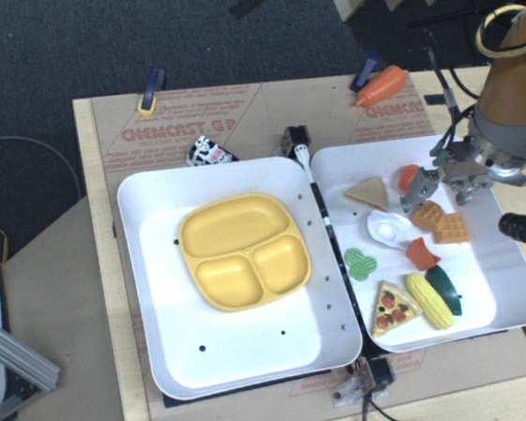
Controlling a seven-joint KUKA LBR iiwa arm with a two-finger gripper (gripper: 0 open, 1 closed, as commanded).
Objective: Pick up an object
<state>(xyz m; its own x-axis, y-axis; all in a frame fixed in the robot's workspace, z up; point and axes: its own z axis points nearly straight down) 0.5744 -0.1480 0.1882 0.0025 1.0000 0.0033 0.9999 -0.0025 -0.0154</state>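
You have the gripper (438,185) low over the right bin (513,294), near its far edge; whether its fingers are parted or closed, I cannot tell. A waffle piece (442,223) lies just below it, a white spoon (390,229) to its left. Pizza slice (393,308) and corn (428,298) sit nearer the front. The yellow divided plate (244,249) occupies the left bin (159,292).

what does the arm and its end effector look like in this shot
The arm is a rounded grey body with an orange-brown band above the wrist. Dark cables run along its upper side. At the wrist sits a light metallic block, and the end effector below it is a compact grey two-finger unit with dark fittings.
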